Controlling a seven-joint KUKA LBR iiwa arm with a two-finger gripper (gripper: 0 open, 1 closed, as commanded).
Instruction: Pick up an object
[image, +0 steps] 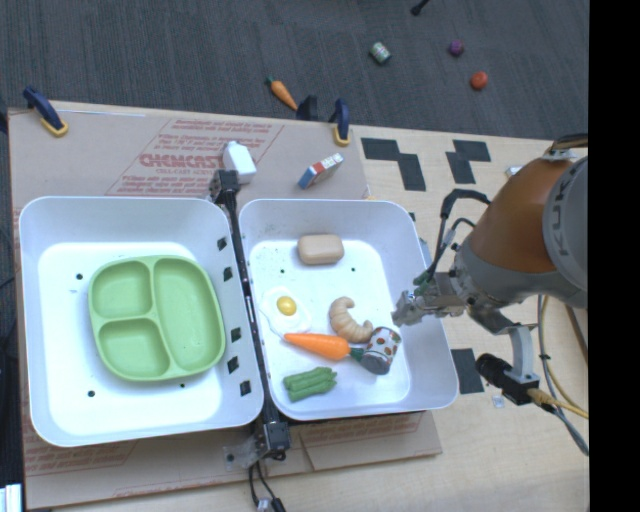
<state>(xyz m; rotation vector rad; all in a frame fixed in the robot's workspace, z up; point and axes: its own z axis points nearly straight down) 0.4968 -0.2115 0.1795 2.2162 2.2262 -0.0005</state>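
Approach step: pincer (408, 308) hovers at the right bin's (432, 375) right wall; grip state cannot be told. Nearest object, a small can (380, 349), lies just left; descent needed next.

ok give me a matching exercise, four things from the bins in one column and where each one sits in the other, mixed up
Things:
1. green divided plate
2. tan bread roll
3. fried egg
4. green beans

Places:
A. back of the right bin
B. front of the right bin
C. middle of the left bin
D. right bin, beside the divider between the bins

Pairs: 1-C, 2-A, 3-D, 4-B
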